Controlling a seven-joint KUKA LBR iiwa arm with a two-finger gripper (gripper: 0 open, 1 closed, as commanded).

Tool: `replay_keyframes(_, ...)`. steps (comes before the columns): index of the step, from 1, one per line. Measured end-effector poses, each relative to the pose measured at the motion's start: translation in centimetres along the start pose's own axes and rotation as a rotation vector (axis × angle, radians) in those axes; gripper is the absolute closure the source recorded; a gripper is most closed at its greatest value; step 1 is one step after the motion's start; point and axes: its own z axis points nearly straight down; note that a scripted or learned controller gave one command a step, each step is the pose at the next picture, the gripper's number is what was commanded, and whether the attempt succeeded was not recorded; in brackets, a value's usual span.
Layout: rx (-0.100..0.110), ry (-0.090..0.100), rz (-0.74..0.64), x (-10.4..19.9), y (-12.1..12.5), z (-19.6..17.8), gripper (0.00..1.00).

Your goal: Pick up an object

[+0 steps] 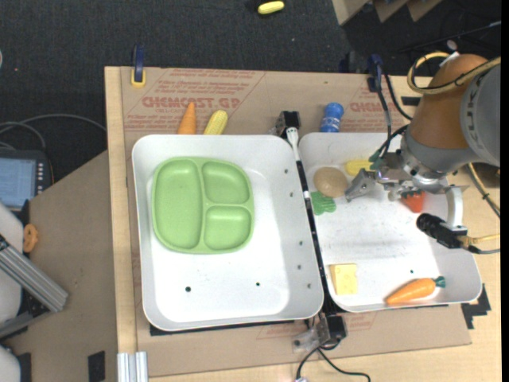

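Note:
My gripper [360, 185] hangs low over the back left part of the right bin [382, 237]. Just to its left lies a tan round object [329, 181], and a yellow piece [357, 167] sits right behind it. A green toy [322, 205] rests against the bin's left wall. A red object [412, 202] peeks out from under the wrist. Near the bin's front lie a yellow square slice [343, 278] and an orange carrot [411, 290]. I see nothing held.
The left bin [231, 285] holds a green divided plate [203, 205]. Behind the bins on the cardboard lie a small orange carrot [186, 119], a yellow corn piece [215, 122] and a blue bottle [332, 118]. A black cable plug [433, 228] sticks out over the right bin.

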Motion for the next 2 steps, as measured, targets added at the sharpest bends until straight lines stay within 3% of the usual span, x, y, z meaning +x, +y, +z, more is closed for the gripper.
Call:
replay_keyframes(1,-0.01,0.012,-0.01,-4.7,0.2,2.0,0.0)
replay_keyframes(2,-0.003,0.028,-0.013,-5.9,-4.3,2.7,0.0)
